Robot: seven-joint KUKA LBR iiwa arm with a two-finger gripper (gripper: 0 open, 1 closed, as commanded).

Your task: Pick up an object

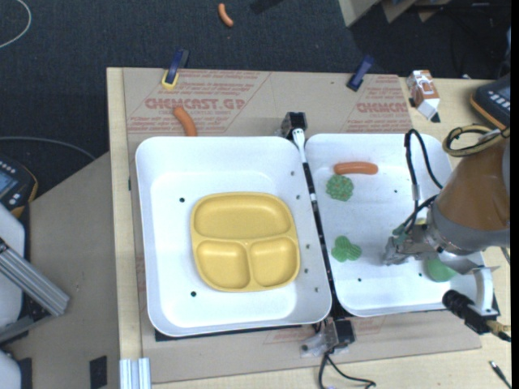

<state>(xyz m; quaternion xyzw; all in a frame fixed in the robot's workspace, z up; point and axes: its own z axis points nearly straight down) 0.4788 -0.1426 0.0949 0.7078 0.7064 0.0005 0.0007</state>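
Two shallow white bins sit side by side on the table point(243, 96), whose top is covered with brown printed cardboard. The left bin point(162, 177) holds a yellow divided plate point(243, 240) with three compartments, lying flat near the middle of the bin. The right bin point(373, 294) holds the small items: an orange sausage-shaped piece point(356, 168) lies near the far wall, a green broccoli-like piece point(340, 188) sits just in front of it, and a second green broccoli-like piece point(347, 250) rests nearer the middle of the bin floor. A pale green rounded object point(440, 270) lies at the right side of the same bin, partly hidden by the arm.

The arm point(478, 197) reaches in from the right (its orange band is plain above the wrist) and the end effector point(399, 250) is low over the right bin floor, between the second green piece and the pale green object, apart from both as far as the view shows. Whether its grip is spread or closed cannot be told from here, and nothing is visibly caught in it.

Another orange sausage-shaped piece point(186, 121) lies on the cardboard behind the left bin.
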